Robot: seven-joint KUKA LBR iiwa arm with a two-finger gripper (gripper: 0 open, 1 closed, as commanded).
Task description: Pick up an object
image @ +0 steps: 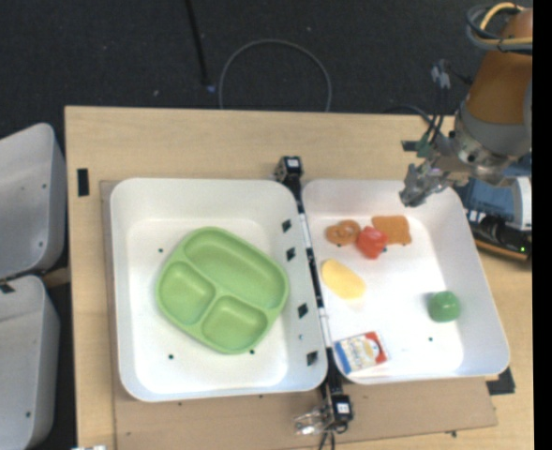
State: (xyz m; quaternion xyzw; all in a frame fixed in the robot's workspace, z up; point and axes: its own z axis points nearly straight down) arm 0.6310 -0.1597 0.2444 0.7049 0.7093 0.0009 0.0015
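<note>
At one o'clock over the right bin (449,261), the claw (416,191), grip unreadable, could clip the rim descending.

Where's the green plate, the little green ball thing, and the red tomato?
green plate (221,289), camera view, on the ridge where its compartments meet.
green ball (443,306), camera view, on its top.
red tomato (371,242), camera view, on its middle.

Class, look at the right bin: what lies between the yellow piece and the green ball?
Nothing: in the camera view, bare white bin floor separates the yellow piece from the green ball.
</note>
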